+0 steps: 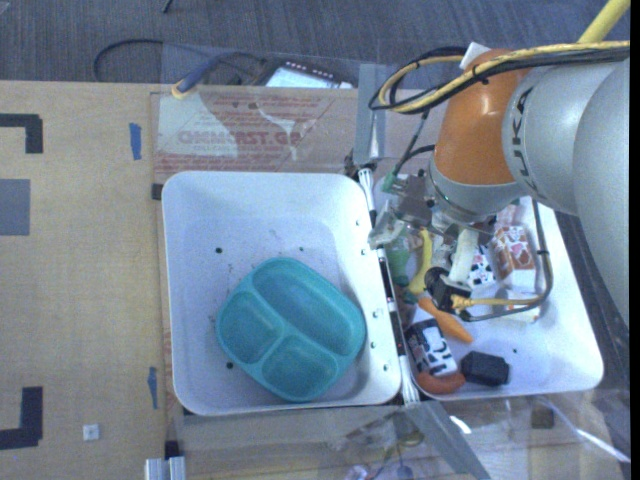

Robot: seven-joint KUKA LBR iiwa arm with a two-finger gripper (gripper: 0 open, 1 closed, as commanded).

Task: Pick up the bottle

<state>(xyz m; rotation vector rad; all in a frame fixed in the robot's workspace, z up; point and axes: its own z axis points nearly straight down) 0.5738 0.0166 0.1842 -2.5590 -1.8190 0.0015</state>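
**A:** Where is the arm sitting right now?

**B:** The grey arm (570,108) is reaching in from the right, and its orange band (480,128) is hanging over the upper left part of the right bin (575,353). The hand (420,230) is pointing down below that band, right by the wall where the two bins are meeting.

**A:** Is the hand gripping anything?

**B:** I cannot tell. The wrist and the yellow and black cables (440,83) are covering most of it, so whether it is spread or closed is not readable from above.

**A:** And the bottle?

**B:** A green bottle (400,260) is lying in the right bin, pressed close to the dividing wall, directly under the hand. Whether the hand is touching it is not clear.

**A:** What else is lying around it?

**B:** A yellow item (425,253) is sitting just beside the bottle. A black-and-white spotted piece (478,266) and a red-and-white packet (510,248) are resting near the arm. An orange carrot-shaped toy (447,321) is lying below them, a black-and-white object on a red base (432,353) is sitting near the front wall, and a small black block (486,368) is lying just beside that.

**A:** And the left bin?

**B:** The left bin (200,208) is holding a teal divided plate (290,328), which is resting toward its front right corner. Both bins are sitting on the tan counter (80,268).
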